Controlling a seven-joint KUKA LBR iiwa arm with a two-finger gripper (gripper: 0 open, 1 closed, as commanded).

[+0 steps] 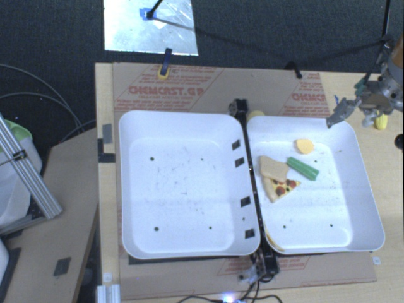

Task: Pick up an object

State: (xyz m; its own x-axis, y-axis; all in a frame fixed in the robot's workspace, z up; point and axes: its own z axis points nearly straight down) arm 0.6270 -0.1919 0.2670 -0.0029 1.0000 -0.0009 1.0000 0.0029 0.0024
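A small round yellow piece (305,146) lies in the upper middle of the right bin (353,169). Just below and right of it a green stick (303,168) lies flat, slanting down to the right. Left of the stick rests a tan wedge (273,167), and touching its lower edge a pizza slice (281,188) with red dots, flat, toward the bin's left wall.
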